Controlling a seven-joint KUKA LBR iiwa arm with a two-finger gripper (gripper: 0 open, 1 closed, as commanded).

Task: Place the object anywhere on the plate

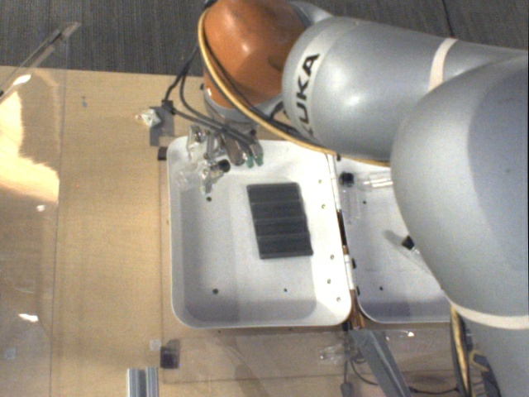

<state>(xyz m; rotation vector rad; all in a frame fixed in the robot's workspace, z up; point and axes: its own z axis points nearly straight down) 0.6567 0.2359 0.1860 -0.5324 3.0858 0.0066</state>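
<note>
The plate (279, 219) is a dark ribbed rectangle lying flat in the middle of the left white bin (207, 296). My gripper (208, 165) hangs over the far left corner of that bin, up and to the left of the plate and apart from it. Its tip is small and partly glassy against the white bin floor, and I cannot make out anything held in it. A small dark object (407, 242) lies in the right bin (388, 304), partly hidden by the arm.
The big grey arm with its orange band (248, 40) covers the upper right and most of the right bin. A black cable runs to a small block (159, 124) on the bench beyond the left bin. A small dark cube (169, 356) sits near the bench's front.
</note>
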